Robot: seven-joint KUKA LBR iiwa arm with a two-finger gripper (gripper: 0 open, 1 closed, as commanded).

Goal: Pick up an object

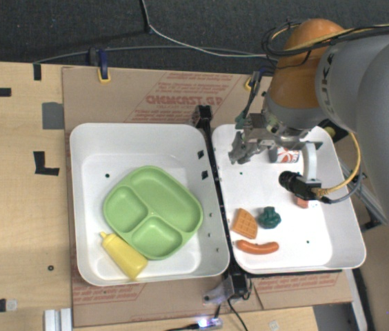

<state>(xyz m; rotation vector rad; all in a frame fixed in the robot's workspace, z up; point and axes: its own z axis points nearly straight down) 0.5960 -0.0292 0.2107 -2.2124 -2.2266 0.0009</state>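
The tool (239, 154) hangs over the upper left part of the right bin (332, 254), close to the divider between the two bins, and whether it is released or clenched I cannot tell from this slant; nothing is visibly caught in it. Outward from there, the nearest candidates all lie toward the bin's near edge: a waffle piece (245, 223) almost straight below the tool in the view, a small green toy (270, 217) just beside it to the right, and a sausage (256, 247) nearer still to the front wall, its long axis running left to right. A red-and-white item (288, 157) sits partly hidden under the wrist. In the left bin (84, 185), well apart, rest a green plate (153, 212) and a yellow bottle (122, 255).
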